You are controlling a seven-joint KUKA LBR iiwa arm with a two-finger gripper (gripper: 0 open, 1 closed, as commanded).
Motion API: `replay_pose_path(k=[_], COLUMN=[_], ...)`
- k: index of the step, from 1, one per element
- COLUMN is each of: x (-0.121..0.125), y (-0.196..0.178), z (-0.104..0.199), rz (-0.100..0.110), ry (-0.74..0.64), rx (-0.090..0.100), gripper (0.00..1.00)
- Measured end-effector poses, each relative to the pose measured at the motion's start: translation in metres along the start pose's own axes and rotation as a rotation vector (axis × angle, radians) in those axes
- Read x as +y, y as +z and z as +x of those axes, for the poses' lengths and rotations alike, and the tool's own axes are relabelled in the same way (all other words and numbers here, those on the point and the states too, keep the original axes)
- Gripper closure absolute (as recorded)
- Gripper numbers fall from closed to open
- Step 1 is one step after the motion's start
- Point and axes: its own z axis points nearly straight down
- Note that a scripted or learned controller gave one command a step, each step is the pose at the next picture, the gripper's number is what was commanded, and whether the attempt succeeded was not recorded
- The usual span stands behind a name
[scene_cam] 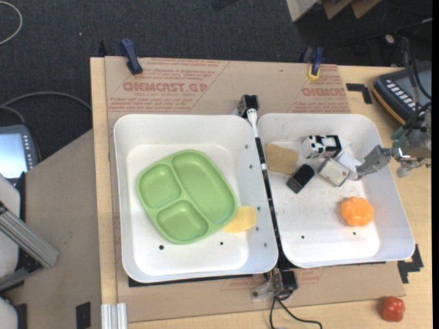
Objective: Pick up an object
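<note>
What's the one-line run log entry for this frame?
phase: approach | gripper: at right bin right edge, nothing seen held | nearest: white block | orange ball: untouched | green divided plate: left bin

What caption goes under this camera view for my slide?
Green tray in the left bin; end effector near the orange ball in the right bin.

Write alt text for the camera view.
The gripper reaches into the right bin beside a small white block, near a black-and-white toy and an orange fruit. The left bin holds a green divided plate.
</note>
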Motion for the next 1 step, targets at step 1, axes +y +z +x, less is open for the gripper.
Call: replay_pose_path(k=[1], x=[-0.0280], y=[0.0958], z=[0.0567], rz=[0.013], ry=[-0.004], rx=[0.006], gripper=[0.00])
